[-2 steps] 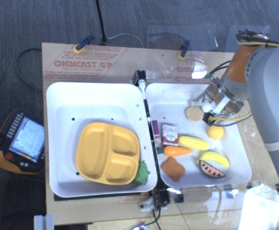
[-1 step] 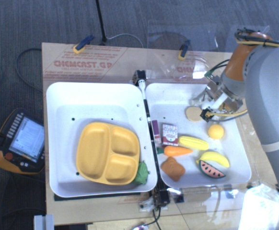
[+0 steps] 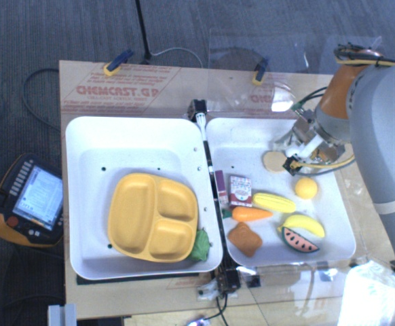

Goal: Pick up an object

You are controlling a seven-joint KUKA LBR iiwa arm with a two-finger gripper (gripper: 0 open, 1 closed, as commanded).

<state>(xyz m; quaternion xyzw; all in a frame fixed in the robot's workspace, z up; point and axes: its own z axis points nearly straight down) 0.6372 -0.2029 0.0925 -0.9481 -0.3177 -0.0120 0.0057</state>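
Camera view, and the arm (image 3: 377, 134) is in from 3 o'clock, its jaws low over the right bin (image 3: 333, 246) at about 1 o'clock of the bin's middle. Open or closed? Cannot tell from up here, and nothing is visible between them.

Just beside them, at 12 o'clock, lies a tan disc (image 3: 273, 160) flat on the floor of the bin. The yellow ball (image 3: 307, 188) sits at 3 o'clock, near the jaws. The corn (image 3: 273, 202) is dead centre, with the carrot (image 3: 250, 214) touching it at 8 o'clock and a small box (image 3: 240, 190) at 9. Down at 5 o'clock there's the banana (image 3: 304, 224) with a melon slice (image 3: 298, 240) tucked against it, and a brown lump (image 3: 244, 239) at 7.

Over in the left bin (image 3: 89, 148) a yellow tray (image 3: 153, 216) fills the middle, with a green scrap (image 3: 201, 245) peeking out at its 4 o'clock. Both bins sit side by side on the desk (image 3: 116, 90).
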